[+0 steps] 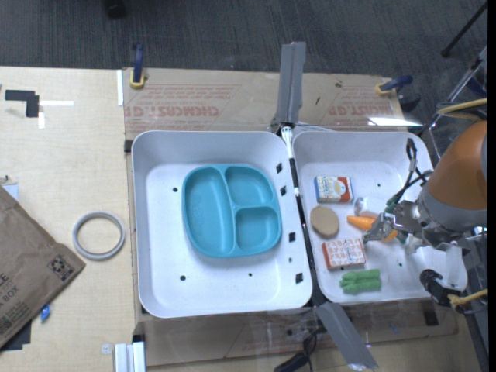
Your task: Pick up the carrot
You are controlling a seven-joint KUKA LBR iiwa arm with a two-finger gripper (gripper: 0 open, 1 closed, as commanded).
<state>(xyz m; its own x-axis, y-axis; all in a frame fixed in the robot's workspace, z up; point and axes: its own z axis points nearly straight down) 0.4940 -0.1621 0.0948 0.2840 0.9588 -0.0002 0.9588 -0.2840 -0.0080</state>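
carrot at the fingers' tips in the right bin

carrot (359, 222) lies in the right bin (387, 152), near its middle, just right of a round tan cookie-like piece (325, 222). the arm (459, 178) reaches in over the bin's right edge, and the fingers (381, 228) sit low against the carrot's right end, touching or nearly so; whether they are spread or closed on it cannot be told. a small box with an orange and white label (333, 188) sits toward the bin's far edge, a red patterned packet (343, 253) toward the near edge, and a green bean-like bundle (361, 280) by the near edge. the left bin (155, 223) holds a teal divided plate (231, 209). a roll of tape (98, 234) lies on the counter (62, 161) left of the bins.
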